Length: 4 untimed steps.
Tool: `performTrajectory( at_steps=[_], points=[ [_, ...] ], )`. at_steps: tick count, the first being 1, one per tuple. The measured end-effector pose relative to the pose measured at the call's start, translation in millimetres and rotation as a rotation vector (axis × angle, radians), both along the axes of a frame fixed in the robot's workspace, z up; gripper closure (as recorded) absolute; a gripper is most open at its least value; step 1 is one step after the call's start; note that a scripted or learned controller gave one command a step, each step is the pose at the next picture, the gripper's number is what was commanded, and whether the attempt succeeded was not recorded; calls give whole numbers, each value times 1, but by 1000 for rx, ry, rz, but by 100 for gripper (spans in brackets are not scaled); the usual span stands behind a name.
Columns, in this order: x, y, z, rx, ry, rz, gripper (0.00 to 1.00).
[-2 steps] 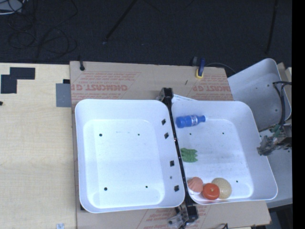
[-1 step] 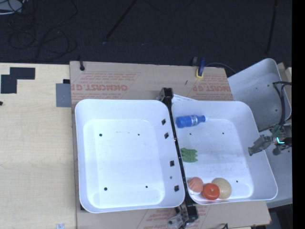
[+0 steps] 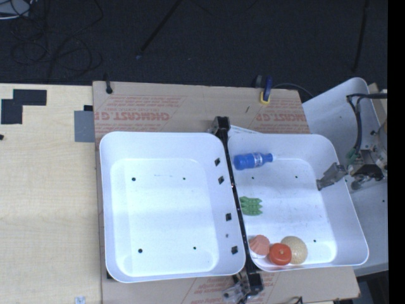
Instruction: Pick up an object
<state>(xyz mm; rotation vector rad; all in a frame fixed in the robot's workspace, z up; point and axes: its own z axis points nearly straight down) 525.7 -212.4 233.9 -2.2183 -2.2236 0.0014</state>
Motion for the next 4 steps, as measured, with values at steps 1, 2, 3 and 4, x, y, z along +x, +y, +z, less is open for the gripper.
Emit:
performTrajectory(
  at_steps=[1,2,3,4],
  points=[
    [-51,0,-70,5,10,-5,0],
    [-37,-1,-36,0,-1,-1,0],
    [-38,-2,-27,2,2,-3,100],
    [-38,-2,-28,2,3,-4,0]
  ],
)
